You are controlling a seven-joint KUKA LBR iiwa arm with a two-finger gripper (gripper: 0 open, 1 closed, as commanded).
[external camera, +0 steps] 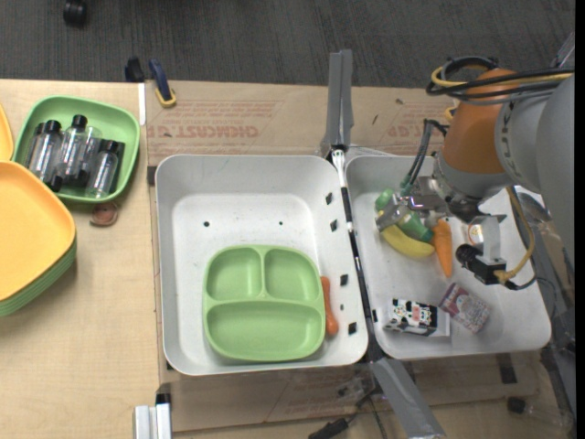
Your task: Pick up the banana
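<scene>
We're looking down on the right bin [535, 332], and the gripper [409, 210] is low in its far-left part, sitting right on top of the banana [409, 241]. The banana lies near the bin's 10 o'clock corner, its yellow curve poking out from under the tool toward 6 o'clock. We can't tell how the gripper stands here: the wrist and its cables cover the working end, so whether it has the fruit or is merely hovering over it is anyone's guess.

Now, the trouble we see coming. An orange carrot [443, 248] lies just beside the banana at its 3 o'clock, touching or nearly so, and something green [407, 200] is tucked in at the banana's 12 o'clock, right under the tool. We reckon a closing grip could catch the carrot or that green piece along with the banana, or instead of it. The banana's curved, smooth skin may also roll or squirt out sideways if it is pinched off-centre, and the bin's left wall is close enough to get in the way.

Farther off, a small printed box [410, 315] sits toward 6 o'clock and a pink packet [464, 307] toward 5 o'clock, both well apart, so no worry there. In the left bin [174, 245], the green divided plate [264, 303] sits out of play.
</scene>
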